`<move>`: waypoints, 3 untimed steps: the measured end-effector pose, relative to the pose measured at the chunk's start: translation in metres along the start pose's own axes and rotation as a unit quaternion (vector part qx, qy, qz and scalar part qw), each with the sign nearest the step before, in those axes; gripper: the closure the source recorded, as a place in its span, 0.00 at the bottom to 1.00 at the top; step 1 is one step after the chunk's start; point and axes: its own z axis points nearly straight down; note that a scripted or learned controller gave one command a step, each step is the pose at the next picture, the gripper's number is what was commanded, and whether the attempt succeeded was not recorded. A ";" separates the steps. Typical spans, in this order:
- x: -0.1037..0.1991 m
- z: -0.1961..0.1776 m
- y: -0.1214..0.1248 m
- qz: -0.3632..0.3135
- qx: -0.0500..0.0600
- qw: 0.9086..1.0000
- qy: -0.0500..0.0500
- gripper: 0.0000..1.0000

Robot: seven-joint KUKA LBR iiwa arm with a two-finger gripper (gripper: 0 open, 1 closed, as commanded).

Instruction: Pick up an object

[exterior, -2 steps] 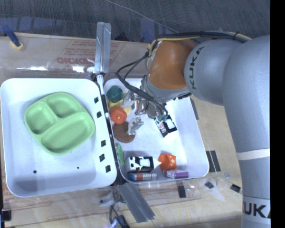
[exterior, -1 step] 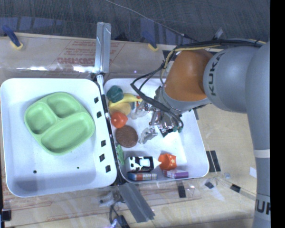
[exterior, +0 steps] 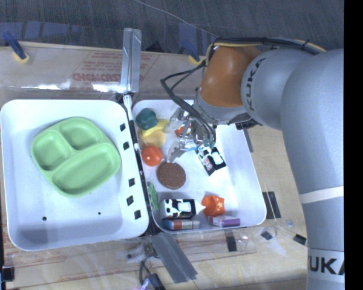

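Objects fill the right bin (exterior: 249, 162), one of two shallow white bins lying side by side on the bench; we describe them by clock positions within that bin. At about 10 o'clock sits a dark teal round piece (exterior: 147, 118), with a yellow piece (exterior: 153, 134) touching it just below. An orange-red ball (exterior: 151, 156) lies at 9 o'clock, and a brown disc (exterior: 170, 175) rests just beside it, toward the centre. A small black-and-white item (exterior: 212, 159) lies tilted near the middle. Along the 6 o'clock edge we see a black-and-white patterned block (exterior: 179, 208), an orange toy (exterior: 213, 205), a slim tube with a red end (exterior: 181, 225) and a small purple-tipped item (exterior: 224, 222).

The grey arm (exterior: 302, 101) reaches in from 3 o'clock, its orange band above the wrist. The gripper (exterior: 187, 135) hangs over the upper middle of the bin, near the yellow piece and just above the brown disc. We cannot tell how its fingers are set, as metal parts and cables blur together.

The left bin (exterior: 24, 222) holds a green divided plate (exterior: 75, 156), which lies toward 12 o'clock.
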 end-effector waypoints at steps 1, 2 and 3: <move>0.004 0.001 0.020 0.053 0.002 0.999 0.004 0.00; 0.055 -0.013 -0.009 -0.037 0.000 0.999 0.001 0.00; 0.115 -0.001 0.012 -0.034 -0.001 0.999 -0.006 0.00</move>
